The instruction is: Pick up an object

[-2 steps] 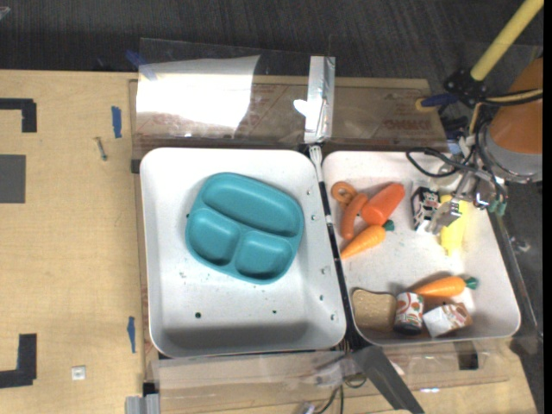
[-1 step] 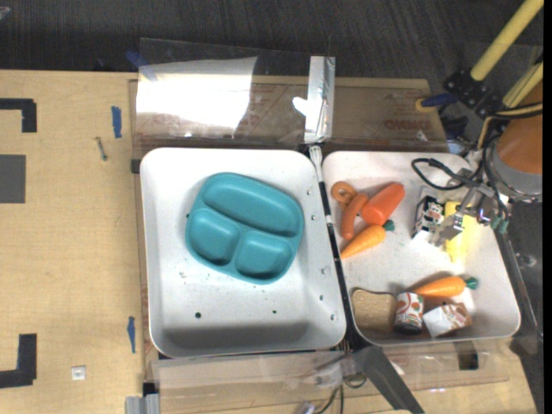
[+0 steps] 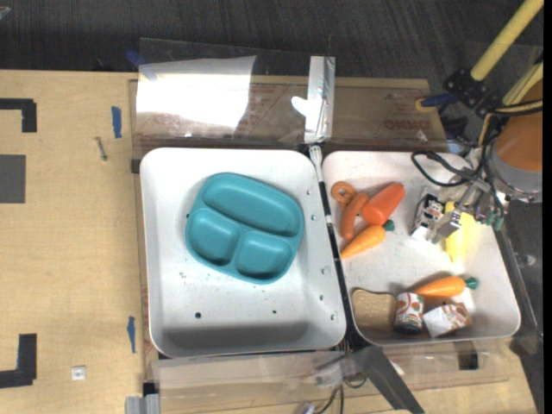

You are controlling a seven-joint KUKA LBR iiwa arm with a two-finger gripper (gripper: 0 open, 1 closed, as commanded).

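Bins: two, white, side by side on my bench. Left bin (image 3: 164,257) holds one teal tray (image 3: 244,225), three compartments, lying slightly askew near the centre. Right bin (image 3: 509,313) holds the loose stock. Item one, carrots (image 3: 371,210): a cluster of orange toy pieces near the bin's left wall, overlapping one another, with a small orange ring (image 3: 342,191) just beside them. Item two, a yellow piece (image 3: 463,240) toward the right wall, elongated, smooth-looking. Item three, a further carrot (image 3: 442,286) with a green tip, lying across the lower part. Item four, a can (image 3: 408,311) with a red and white label, on its side near the front wall, beside a white packet (image 3: 448,317). Item five, a brown slice (image 3: 373,309) flat in the front left corner. Gripper (image 3: 440,218): low over the right bin, just left of the yellow piece and perhaps touching it; the metal parts blur together from my seat, so I cannot tell how the claw stands, nor that anything sits in it. Progress, as I judge it: approach made, nothing lifted, every item resting on the bin floor. Remaining: secure one object, likeliest the yellow piece, and raise it clear.
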